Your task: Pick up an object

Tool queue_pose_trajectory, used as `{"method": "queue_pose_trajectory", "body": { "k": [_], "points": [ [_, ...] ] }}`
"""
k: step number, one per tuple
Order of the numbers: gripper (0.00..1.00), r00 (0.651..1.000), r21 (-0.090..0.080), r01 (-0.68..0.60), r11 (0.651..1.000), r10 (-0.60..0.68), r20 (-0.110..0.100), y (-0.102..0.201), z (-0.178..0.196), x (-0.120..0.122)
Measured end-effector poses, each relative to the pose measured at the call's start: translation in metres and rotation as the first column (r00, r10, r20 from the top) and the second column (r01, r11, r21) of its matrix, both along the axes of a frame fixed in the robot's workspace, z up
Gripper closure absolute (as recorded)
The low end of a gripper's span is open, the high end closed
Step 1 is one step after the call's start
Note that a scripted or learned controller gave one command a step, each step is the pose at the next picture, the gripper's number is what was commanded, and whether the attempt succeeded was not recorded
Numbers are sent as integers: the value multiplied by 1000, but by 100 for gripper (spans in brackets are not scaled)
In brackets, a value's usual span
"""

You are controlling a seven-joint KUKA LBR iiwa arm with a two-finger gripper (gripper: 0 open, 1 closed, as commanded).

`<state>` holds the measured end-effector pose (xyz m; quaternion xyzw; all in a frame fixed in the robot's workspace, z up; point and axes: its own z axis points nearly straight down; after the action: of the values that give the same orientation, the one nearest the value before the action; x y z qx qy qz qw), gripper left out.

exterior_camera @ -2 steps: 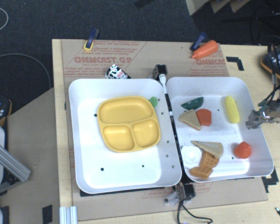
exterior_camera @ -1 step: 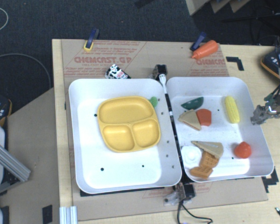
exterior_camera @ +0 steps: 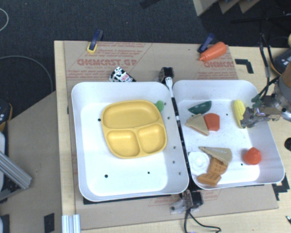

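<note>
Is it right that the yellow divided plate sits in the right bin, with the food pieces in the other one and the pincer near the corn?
Not quite. The camera view shows the yellow divided plate in the left bin, not the right one. The rest holds: the food pieces lie in the other bin, and the pincer is near the corn.

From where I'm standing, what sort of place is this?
Probably a robotics lab bench: two white bins on a board, toy food such as a corn cob, a yellow divided plate, and a robot claw.
</note>
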<state>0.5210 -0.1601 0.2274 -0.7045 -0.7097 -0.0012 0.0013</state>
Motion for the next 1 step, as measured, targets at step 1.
{"method": "queue_pose_trajectory", "body": {
  "k": [1],
  "points": [
    [100, 1000, -3, 2, 1000, -2, 2, 45, -5, 21]
  ]
}}
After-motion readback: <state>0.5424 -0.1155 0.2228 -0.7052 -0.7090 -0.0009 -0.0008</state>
